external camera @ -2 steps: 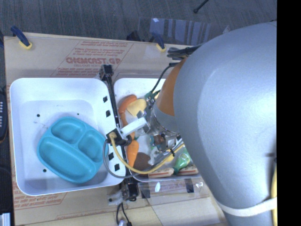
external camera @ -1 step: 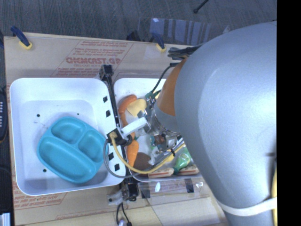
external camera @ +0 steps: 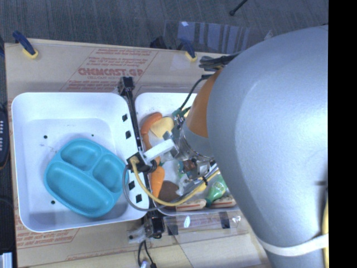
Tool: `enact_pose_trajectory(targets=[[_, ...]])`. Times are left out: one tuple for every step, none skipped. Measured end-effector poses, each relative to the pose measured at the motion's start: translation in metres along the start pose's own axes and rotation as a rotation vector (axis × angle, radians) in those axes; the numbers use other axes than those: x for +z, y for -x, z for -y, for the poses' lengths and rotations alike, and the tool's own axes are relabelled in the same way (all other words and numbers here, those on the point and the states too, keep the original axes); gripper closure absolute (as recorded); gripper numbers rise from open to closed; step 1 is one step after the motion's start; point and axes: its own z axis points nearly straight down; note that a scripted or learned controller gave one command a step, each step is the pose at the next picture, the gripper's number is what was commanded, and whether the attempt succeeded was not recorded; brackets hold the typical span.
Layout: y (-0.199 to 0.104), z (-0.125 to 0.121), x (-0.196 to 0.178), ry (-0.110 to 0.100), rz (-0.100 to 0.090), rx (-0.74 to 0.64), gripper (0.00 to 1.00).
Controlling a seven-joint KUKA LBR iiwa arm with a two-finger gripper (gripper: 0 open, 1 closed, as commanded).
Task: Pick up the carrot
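Reaching in from the right, the grey arm with its orange band covers most of the right white bin (external camera: 162, 100), and the two-finger gripper (external camera: 192, 166) seems to sit low among the clutter there; whether it is wide or narrow I cannot tell. The orange tapered carrot (external camera: 158, 180) lies near the bin's left wall, just left of the gripper and slightly toward the near edge. Its long axis appears to run from far to near, with a dark brown lump (external camera: 169, 191) touching its lower end. The blue sectioned plastic tray (external camera: 83, 175) rests in the left bin, well apart.
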Motion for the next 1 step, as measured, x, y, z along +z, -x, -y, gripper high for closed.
enact_pose_trajectory(targets=[[0.0000,0.0000,0.0000,0.000,0.000,0.000,0.00]])
